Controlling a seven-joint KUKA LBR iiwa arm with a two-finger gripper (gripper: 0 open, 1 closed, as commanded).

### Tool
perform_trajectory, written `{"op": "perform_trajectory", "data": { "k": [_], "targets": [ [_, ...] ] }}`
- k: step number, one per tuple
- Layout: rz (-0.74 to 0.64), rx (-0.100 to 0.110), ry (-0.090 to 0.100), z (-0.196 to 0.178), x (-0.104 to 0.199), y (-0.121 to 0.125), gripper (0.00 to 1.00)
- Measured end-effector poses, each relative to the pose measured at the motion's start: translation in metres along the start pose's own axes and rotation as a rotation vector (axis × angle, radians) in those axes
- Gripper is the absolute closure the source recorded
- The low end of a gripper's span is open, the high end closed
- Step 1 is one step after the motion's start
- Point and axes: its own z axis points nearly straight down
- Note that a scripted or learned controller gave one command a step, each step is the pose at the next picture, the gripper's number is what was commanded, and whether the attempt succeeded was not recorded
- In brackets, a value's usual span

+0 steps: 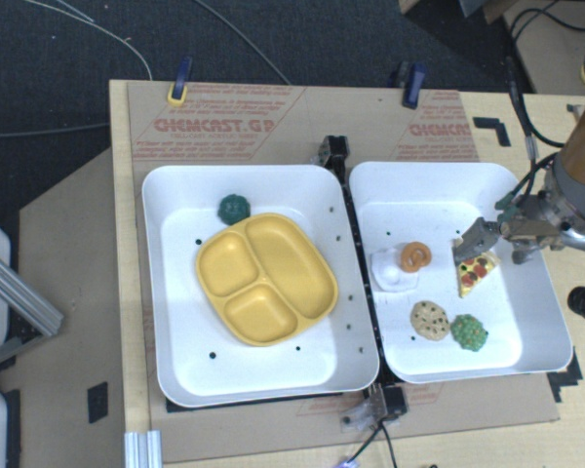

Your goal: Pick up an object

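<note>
**Reaching over the right bin, jaws hard to read**

Reaching in from the right edge, the arm (575,178) was cut off there, so only its grey wrist end and some dark cabling could be seen. Beneath everything lay the counter (127,261), a brown board with red lettering, clamped at its far edge by two blue clips that were too small to make out well. On it sat the left bin (166,359) and the right bin (536,349), touching along a dark middle seam.

A yellow divided tray (265,279), tilted on the diagonal, took up most of the left bin. Just beyond its far corner sat a small dark green lump (235,208), its nature unclear.

The jaws (478,240) hung over the right bin near its right wall; whether they were spread or pressed together could not be told, since the dark tips merged into one shape from this angle. Right below them lay a pizza slice toy (475,274), its upper end close to or touching the tips, which of the two was not clear. Nearer the front lay a green broccoli piece (470,332) and, just beside it, a speckled cookie (430,320). An orange ring (415,256) sat near the seam, with a pale white object (390,271) against it that nearly vanished into the bin floor.
</note>
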Motion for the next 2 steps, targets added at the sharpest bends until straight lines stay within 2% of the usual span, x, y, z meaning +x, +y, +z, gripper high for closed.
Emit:
{"op": "perform_trajectory", "data": {
  "k": [1, 2],
  "targets": [
    [-0.003, -0.012, -0.002, -0.006, 0.0, 0.002, 0.0],
    [-0.002, -0.005, 0.0, 0.051, 0.0, 0.012, 0.0]
  ]
}}
